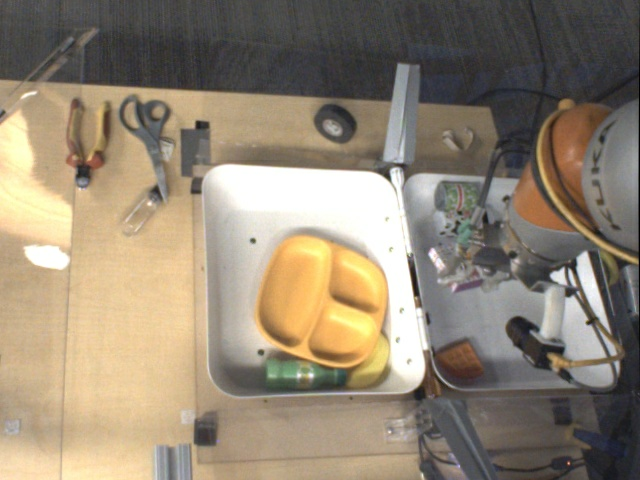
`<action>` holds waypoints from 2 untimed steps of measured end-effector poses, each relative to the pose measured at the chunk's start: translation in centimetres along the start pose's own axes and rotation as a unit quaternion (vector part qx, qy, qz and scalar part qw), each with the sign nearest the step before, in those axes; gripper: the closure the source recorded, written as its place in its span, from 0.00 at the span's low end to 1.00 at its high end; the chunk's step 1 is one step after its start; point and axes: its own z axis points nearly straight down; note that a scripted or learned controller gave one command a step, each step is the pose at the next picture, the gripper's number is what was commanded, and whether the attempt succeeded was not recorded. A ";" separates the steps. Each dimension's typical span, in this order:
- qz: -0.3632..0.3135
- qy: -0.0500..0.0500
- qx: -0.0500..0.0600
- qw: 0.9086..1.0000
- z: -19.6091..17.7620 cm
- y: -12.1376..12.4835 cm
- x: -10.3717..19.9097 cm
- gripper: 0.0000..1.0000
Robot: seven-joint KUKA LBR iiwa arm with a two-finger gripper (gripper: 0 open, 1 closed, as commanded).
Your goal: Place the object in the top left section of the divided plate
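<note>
Your divided plate (322,300) is a glossy orange-yellow dish with rounded corners and three moulded sections, sitting turned at an angle in the left bin (232,268), toward that bin's 5 o'clock corner. Its lower edge rests over a green can (296,373) lying on its side along the bin's 6 o'clock wall, and a yellow rounded thing (372,365) pokes out from beneath the plate at about 4 o'clock. All three sections of the plate look bare. In the right bin (590,373) you have several candidate objects: a brown wedge-shaped piece (461,360) near the 7 o'clock corner, a green-and-white printed can (458,196) lying at the 11 o'clock corner, and a small clutter of purple, white and green bits (457,258) near the left wall at about 9 o'clock. The arm (585,183) reaches in from 3 o'clock, its grey body and orange band covering the bin's upper right, and the hand (478,256) sits low at that clutter, right against it. You cannot tell from here whether the hand is open or closed, or whether it has anything, since the dark mechanism and the clutter blend together. On the table (100,348) at 10 o'clock lie scissors (150,138) and red-handled pliers (86,138), well apart from both bins.
</note>
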 end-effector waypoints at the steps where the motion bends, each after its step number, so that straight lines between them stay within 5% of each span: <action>1: -0.029 0.000 0.000 1.000 0.0 -1.5 5.5 1.00; 2: -0.029 0.000 0.000 1.000 0.0 -1.5 5.5 0.00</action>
